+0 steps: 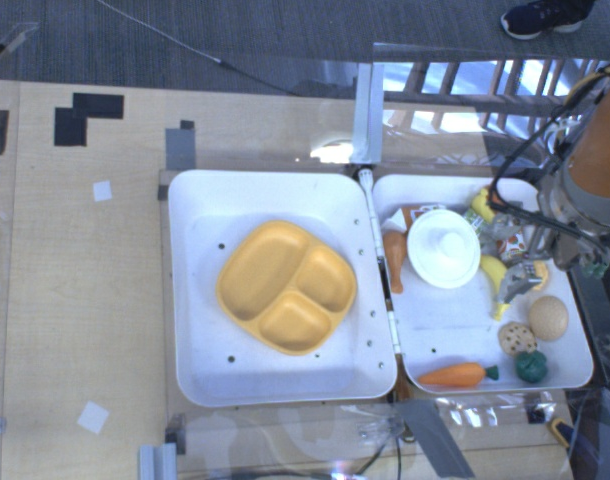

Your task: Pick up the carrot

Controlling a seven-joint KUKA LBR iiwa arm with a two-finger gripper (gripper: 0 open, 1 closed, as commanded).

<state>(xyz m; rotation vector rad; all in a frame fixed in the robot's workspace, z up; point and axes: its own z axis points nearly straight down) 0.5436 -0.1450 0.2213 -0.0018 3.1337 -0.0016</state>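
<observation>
Right bin (585,368): carrot (453,375) at front edge; arm overhead, tool (520,280) grip indiscernible.

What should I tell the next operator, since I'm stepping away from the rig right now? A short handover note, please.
Gripper: over the right bin, near its right side, above the toy food there; nothing visibly held.
Carrot: lying flat at the front edge of the right bin, apart from the gripper, green top pointing right toward a green toy.
Nearby: a cookie and an egg sit between gripper and carrot; a white bowl is further back. Yellow plate is in the left bin.
Done: nothing yet; carrot not lifted.
Left: move to the carrot, grasp, lift.
</observation>
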